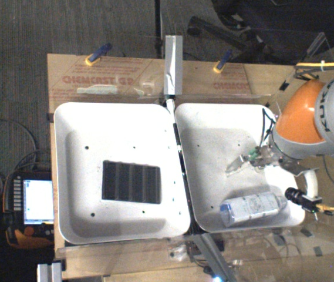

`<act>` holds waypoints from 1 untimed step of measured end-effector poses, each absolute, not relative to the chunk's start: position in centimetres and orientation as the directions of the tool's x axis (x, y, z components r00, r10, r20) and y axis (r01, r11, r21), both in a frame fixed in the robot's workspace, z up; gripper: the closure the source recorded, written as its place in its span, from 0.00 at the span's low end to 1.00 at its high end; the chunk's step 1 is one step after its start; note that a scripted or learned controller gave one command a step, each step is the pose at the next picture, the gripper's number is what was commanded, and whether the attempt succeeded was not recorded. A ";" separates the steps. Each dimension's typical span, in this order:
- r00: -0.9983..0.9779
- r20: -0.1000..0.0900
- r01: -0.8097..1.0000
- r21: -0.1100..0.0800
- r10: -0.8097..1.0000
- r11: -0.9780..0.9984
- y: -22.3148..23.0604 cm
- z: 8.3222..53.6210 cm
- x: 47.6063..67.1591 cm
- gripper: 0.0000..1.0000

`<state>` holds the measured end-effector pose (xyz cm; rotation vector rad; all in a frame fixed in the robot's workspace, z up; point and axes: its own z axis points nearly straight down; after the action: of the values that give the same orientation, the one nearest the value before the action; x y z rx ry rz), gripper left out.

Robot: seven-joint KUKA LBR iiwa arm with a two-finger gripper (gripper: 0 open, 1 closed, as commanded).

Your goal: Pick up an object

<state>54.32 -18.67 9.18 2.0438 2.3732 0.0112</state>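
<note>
Reaching in from the right, your tool (241, 162), whose grip state you cannot tell, hangs just above the plastic bottle (253, 207), which lies lengthwise across the right bin (211, 128).

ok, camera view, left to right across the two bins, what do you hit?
Left bin → dark ridged tray → right bin → clear plastic bottle, lying flat → gripper → arm's orange band.

Bright, even overhead light — bins perhaps slightly overexposed.

White bins (78, 134), a black ribbed pad (131, 182), a clear blue-capped bottle (253, 208), an orange-banded grey arm (307, 122).
</note>
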 end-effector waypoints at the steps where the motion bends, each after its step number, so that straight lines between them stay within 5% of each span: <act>1: -0.148 -0.003 0.989 0.012 0.989 0.148 -18.7 9.2 54.3 0.00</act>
<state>54.33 -18.67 9.18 2.0439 2.3730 0.0114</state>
